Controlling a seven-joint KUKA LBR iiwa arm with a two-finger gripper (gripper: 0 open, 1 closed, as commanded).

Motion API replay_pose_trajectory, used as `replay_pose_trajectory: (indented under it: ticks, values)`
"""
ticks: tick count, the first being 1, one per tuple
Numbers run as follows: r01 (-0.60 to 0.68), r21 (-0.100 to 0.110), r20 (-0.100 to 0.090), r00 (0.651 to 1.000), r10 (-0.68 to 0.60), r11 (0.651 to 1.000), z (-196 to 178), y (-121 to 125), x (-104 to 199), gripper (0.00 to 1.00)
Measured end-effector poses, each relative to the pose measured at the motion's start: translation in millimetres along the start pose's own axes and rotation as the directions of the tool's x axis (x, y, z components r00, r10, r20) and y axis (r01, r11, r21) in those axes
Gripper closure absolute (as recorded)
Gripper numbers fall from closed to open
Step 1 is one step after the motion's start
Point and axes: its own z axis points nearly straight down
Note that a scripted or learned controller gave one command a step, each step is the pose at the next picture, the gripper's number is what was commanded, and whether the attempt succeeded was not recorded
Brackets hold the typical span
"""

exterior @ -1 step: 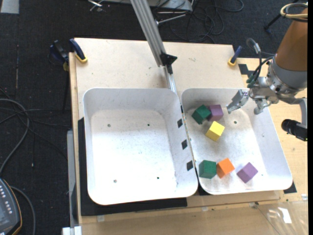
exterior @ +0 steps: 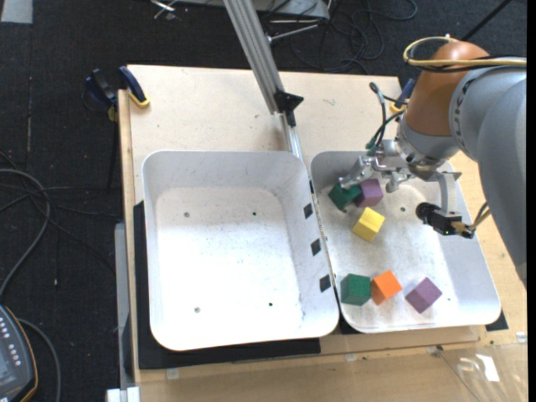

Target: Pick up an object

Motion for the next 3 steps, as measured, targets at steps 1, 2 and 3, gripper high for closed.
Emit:
replay_pose_trajectory:
  ticks: [1,2,3]
  values:
    - [0.003,-0.005,0.002,1.000,-0.003,1.000,-10.7,2.2,-0.5,1.00]
    - [0.003,-0.002,0.001,1.000,-0.003,1.000,-9.0,1.4,0.2,0.00]
    - [0.002,-0.002,0.002,1.000,-0.002,1.000,2.1,-4.3,2.7,0.00]
